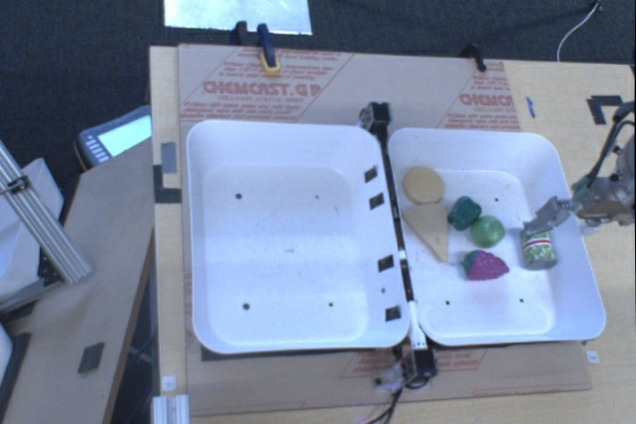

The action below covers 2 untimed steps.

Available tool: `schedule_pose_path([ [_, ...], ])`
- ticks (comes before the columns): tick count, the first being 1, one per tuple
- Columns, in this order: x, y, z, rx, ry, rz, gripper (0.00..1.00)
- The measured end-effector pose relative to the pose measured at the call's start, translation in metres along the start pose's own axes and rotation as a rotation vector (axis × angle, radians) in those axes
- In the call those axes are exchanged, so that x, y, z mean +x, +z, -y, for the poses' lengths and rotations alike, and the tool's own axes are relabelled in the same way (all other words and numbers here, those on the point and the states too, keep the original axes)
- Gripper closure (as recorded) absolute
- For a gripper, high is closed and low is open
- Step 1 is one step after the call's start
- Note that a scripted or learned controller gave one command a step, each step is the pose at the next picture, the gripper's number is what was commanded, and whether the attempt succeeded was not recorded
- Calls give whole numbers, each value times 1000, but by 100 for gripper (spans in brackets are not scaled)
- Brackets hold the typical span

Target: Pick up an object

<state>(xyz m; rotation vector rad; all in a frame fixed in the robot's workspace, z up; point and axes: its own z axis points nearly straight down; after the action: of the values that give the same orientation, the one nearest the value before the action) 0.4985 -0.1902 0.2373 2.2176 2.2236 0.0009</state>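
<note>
The right bin (571,313) holds several small items. A tan round disc (423,185) lies at its back left, with a pale yellow wedge (430,231) in front of it. Beside these sit a dark green piece (464,212), a light green ball (487,231) and a magenta bunch of grapes (484,265). A small can with a green label (540,249) stands near the bin's right wall. My gripper (552,212) reaches in from the right edge, its tip just above and touching or nearly touching the can's top.
The left bin (199,213) lies beside the right one, and a black clip strip (390,243) joins them. A cardboard sheet (298,84) lies under both. A cable (596,10) hangs at the far right, and a tablet (114,139) sits off the bench to the left.
</note>
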Motion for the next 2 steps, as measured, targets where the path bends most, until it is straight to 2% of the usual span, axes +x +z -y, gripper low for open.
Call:
schedule_pose_path([
  [1, 37, -173, 10, -20, -7, 4, 0],
  [2, 35, -175, 10, -8, -6, 3, 100],
])
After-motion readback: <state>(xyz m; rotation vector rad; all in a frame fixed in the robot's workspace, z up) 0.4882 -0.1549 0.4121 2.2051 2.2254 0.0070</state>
